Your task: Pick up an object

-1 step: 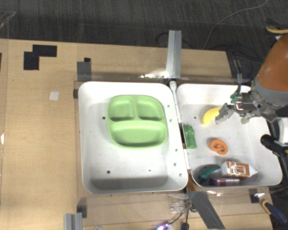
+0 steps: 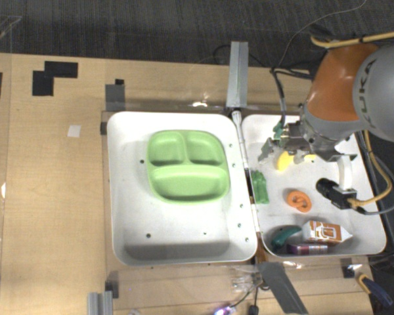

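My gripper (image 2: 273, 148) hangs low over the upper part of the right bin (image 2: 375, 231), under the grey and orange arm. A small yellow object (image 2: 284, 161) lies just right of and below the gripper, close to it or touching it. A green object (image 2: 259, 190) rests along the bin's left wall. Toward the middle of the bin sits an orange ring (image 2: 299, 200). Near the front edge lie a small brown and white carton (image 2: 325, 231), a teal object (image 2: 285, 233) and a purple marker-like thing (image 2: 306, 247).
The left bin (image 2: 128, 235) holds a green divided plate (image 2: 186, 165). A grey post (image 2: 238, 74) stands behind the wall between the two bins. Wooden bench surface spreads out to the left.
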Tool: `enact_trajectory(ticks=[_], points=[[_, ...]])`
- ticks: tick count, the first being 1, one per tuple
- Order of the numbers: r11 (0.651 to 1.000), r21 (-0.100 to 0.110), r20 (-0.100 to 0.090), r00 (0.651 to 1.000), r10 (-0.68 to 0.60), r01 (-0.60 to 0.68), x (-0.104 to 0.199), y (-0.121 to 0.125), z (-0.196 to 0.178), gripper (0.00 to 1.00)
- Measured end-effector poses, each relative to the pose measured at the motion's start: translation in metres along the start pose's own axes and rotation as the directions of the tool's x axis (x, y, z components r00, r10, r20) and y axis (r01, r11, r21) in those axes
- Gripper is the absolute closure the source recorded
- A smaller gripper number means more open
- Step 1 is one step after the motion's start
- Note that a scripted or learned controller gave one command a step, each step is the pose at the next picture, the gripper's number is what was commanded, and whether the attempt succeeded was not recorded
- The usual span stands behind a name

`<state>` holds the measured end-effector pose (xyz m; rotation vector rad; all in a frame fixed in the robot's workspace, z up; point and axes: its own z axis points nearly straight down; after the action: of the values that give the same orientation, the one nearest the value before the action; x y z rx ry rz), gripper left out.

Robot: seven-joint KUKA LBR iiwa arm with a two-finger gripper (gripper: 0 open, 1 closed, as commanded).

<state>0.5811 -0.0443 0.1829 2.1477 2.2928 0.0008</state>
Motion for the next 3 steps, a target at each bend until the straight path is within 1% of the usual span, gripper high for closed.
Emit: enact_trajectory(ticks=[1,2,3], points=[[0.999,-0.028,0.006,1.0,-0.021,0.021,-0.041,-0.007,0.076,0.0],[0.999,-0.004,0.002,0.999,-0.036,0.036,-0.098,0.022,0.051,0.0],[0.986,-0.003,0.001,0.986,-0.165,0.165,-0.104,0.031,0.081,0.0]])
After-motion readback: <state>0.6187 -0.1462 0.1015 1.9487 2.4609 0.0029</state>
